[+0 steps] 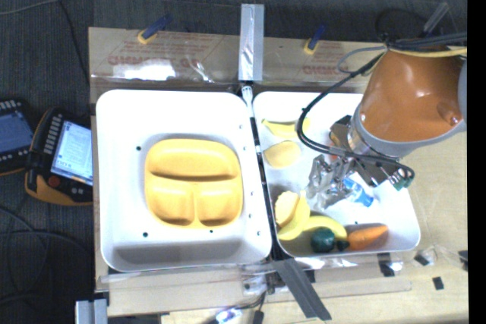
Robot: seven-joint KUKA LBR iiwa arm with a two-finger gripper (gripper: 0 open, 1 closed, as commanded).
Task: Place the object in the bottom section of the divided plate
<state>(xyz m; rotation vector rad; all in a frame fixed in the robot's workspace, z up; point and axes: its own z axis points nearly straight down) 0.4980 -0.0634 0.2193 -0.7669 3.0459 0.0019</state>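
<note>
At the far left of the frame a handheld control pendant [57,155] with a lit screen lies on the dark floor beside the tabletop [102,57]. The left bin [114,163] holds a yellow divided plate [194,180], its long section toward the top of the frame and two smaller sections toward the bottom. In the right bin [406,228], a pale yellow round piece [281,154] lies near the divider, with a yellow curved piece [278,127] above it. Lower down lie a banana [298,218], a dark green ball [323,240] and an orange carrot [367,236], close together. The claw [328,182] hangs over the right bin's middle, above these toys; I cannot tell whether it is spread or pressed together. The orange-banded arm [414,99] fills the upper right.
</note>
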